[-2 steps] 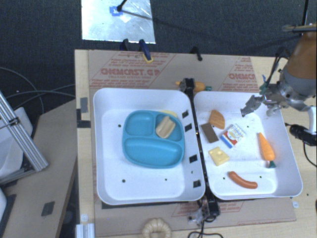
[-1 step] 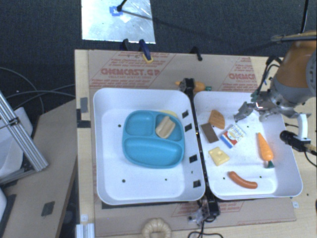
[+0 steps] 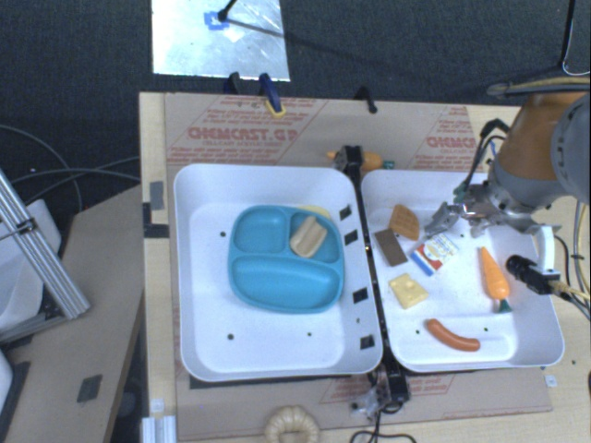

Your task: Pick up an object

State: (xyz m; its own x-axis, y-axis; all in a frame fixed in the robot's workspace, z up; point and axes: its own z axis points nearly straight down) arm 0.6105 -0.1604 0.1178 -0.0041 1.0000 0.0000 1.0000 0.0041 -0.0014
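Observation:
My gripper (image 3: 450,216) hangs over the upper middle of the right bin (image 3: 536,340), reaching in from the right. Just below it lies a white packet with red and blue stripes (image 3: 431,253). A tan cracker (image 3: 404,220) sits to its left, with a brown bar (image 3: 390,247) beside that. Lower in the bin are a yellow cheese piece (image 3: 407,291), an orange carrot (image 3: 493,275) and a red-orange sausage (image 3: 452,335). I see nothing held in the gripper.
The left bin (image 3: 203,247) holds a blue divided plate (image 3: 277,270) with a tan bread piece (image 3: 308,237) in its upper right section. A black divider strip (image 3: 365,257) runs between the bins. A black fitting (image 3: 528,273) sits near the right bin's right wall.

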